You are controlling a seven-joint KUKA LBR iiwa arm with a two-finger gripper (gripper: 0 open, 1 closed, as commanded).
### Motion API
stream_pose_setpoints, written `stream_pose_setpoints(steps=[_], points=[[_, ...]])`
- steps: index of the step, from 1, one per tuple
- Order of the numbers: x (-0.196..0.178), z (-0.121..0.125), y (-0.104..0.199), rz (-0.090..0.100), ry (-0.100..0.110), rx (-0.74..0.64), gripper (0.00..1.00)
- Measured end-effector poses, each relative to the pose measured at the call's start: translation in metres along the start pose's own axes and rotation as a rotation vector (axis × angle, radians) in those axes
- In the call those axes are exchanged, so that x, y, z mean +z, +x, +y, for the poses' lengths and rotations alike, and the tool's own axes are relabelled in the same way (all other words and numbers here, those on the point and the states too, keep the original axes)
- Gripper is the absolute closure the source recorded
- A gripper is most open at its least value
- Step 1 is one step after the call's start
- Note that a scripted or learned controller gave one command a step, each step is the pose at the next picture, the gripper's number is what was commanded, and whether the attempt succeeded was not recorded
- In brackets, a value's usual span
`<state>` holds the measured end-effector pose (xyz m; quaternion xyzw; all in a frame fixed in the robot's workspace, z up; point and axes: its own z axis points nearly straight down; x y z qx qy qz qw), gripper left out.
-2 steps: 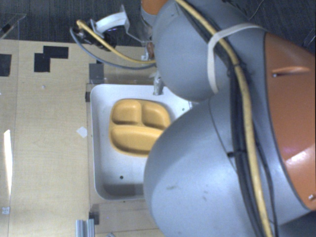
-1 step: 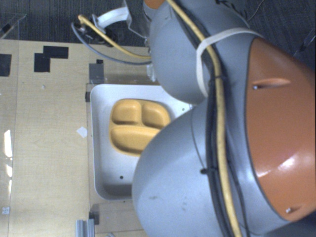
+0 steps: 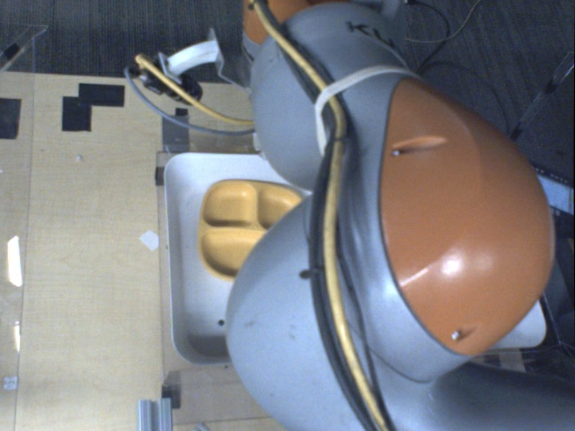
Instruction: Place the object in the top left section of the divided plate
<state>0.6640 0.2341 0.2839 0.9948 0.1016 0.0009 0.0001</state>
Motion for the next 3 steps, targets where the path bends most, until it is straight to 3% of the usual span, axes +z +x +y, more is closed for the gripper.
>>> stream_pose_setpoints(steps=[1,2,3], points=[[0.179,-0.008,-0.025,0.005,0.002,-0.004,1.0],[0.149,-0.003,-0.006,0.003,0.002,-0.037,1.0],[0.036,-0.003,-0.009,0.003,0.002,-0.181,1.0]])
